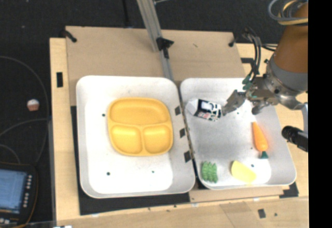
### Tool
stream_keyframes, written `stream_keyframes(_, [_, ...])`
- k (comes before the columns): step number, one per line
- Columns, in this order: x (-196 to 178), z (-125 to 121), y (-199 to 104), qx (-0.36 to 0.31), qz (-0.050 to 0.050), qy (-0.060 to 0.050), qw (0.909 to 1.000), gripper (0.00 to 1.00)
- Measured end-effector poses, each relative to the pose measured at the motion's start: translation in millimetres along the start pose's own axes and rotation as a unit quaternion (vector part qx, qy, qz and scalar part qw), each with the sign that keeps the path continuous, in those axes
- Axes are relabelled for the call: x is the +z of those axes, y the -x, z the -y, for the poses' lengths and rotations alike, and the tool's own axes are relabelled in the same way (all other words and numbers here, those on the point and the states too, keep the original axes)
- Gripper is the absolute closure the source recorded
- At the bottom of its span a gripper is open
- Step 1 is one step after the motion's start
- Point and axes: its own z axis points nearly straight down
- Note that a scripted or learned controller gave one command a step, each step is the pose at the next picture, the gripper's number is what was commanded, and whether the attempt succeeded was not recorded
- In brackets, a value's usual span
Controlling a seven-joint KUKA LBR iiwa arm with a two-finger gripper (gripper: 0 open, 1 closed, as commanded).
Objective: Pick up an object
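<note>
Orange arm [293, 45] cut off; hand [232, 103] fingertips hard to make out.

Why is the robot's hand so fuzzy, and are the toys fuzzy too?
In the camera view the gripper looks smeared and soft, the carrot and yellow tray look sharper, the white bins are brightly lit, and the floor around the bench is dark.

Two shallow white bins sit side by side: the left bin [88, 170] holds one yellow three-compartment plastic tray [140, 126]. The right bin [228, 87] holds four things: one black-and-white small carton [206, 109] at ten o'clock, one orange toy carrot [260, 138] at three, one yellow lemon-like piece [243, 171] and one green knobbly toy vegetable [209, 171] near six.
</note>
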Motion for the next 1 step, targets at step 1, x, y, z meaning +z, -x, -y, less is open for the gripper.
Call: stream_keyframes(1, [0.0,0.0,0.2,0.001,0.000,0.000,1.0000,0.00])
